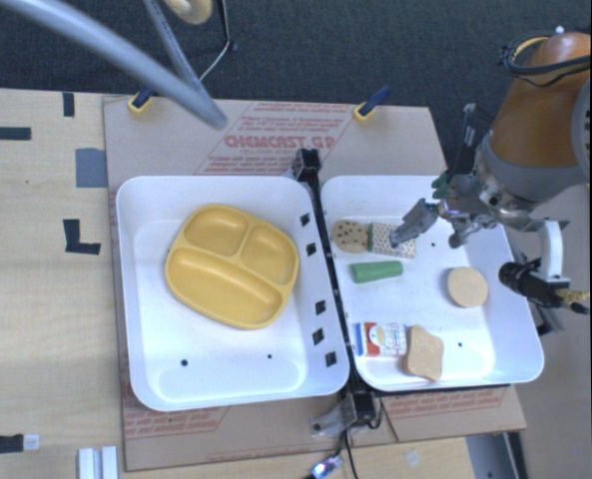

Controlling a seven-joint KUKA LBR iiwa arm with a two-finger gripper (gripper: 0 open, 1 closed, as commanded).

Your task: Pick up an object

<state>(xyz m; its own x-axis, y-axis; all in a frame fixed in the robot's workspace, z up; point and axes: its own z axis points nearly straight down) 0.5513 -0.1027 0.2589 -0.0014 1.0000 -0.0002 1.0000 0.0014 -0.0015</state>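
Now you have the end effector [427,220] low over the right bin [505,367], near its back wall, and you cannot tell whether it is open or closed. Nothing visibly sits in it. Candidates lie scattered flat in that bin: a green block [376,270], a speckled cookie [349,234], a round biscuit [467,287], toast [425,353] and a small carton [379,339]. Your yellow tray [234,265] fills the left bin [146,367], seemingly out of play.
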